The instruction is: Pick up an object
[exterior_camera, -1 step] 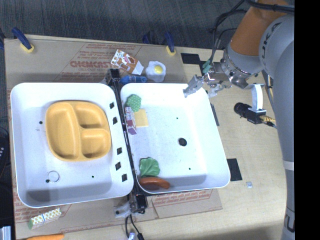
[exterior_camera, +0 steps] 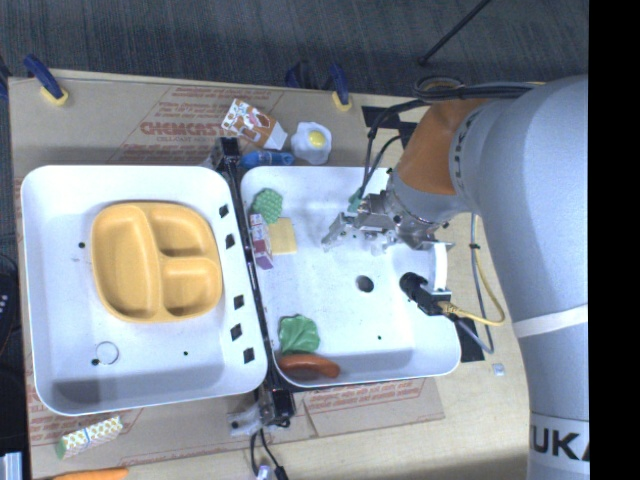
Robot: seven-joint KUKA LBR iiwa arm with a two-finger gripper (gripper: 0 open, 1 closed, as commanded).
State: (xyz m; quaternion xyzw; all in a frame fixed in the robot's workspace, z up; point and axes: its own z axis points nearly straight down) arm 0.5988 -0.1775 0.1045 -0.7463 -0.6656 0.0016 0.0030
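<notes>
My gripper [exterior_camera: 355,240] hangs over the middle of the right bin [exterior_camera: 400,353], its fingers spread open with nothing between them. Along that bin's left wall lie a green leafy piece [exterior_camera: 267,204], a pale yellow slice [exterior_camera: 284,236] and a small purple-red packet [exterior_camera: 261,244]. Near the front left corner sit a second green piece [exterior_camera: 298,332] and a brown-red sausage [exterior_camera: 308,367]. All of them lie to the left of the gripper and apart from it.
The left bin [exterior_camera: 60,368] holds a yellow divided tray [exterior_camera: 157,260] and a small clear ring [exterior_camera: 106,352]. Behind the bins lie a snack packet [exterior_camera: 245,120], a yellow-white cup [exterior_camera: 312,142] and a blue object [exterior_camera: 266,157]. The arm's grey body [exterior_camera: 530,218] covers the right side.
</notes>
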